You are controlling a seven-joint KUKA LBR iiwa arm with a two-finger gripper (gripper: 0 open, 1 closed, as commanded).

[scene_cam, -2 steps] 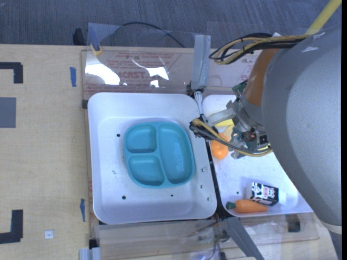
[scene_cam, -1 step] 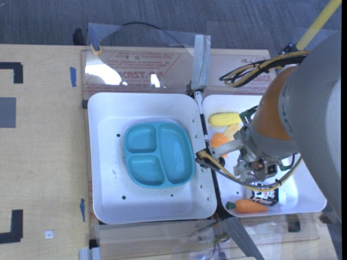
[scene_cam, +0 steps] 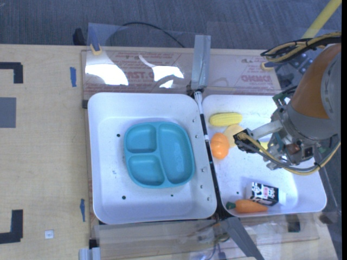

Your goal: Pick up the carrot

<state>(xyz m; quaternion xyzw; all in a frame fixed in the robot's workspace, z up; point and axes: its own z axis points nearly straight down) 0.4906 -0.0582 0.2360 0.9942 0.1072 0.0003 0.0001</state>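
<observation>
- Finding the carrot at the near edge of the right bin, lying on its side along the near wall, green end pointing left.
- Noting the gripper hanging over the middle of that bin, farther back than the carrot and to the right of the orange fruit; not being able to tell its state, spread or closed, from this slant.
- Judging the step in hand as the approach: needing to travel toward the near wall before descending.
- Aiming for the middle of the orange body, closing across the short width rather than along the length, and turning the wrist to suit.
- Watching the small black-and-white carton lying just beside the carrot on its far side, perhaps touching it; risking a pinch of both, or a nudge of the carton into the carrot.
- Keeping clear of the sloping near wall, expecting little room there for the near side of the grasp.
- Leaving alone the corn cob at the far left of the right bin, and the teal divided plate in the left bin.
</observation>
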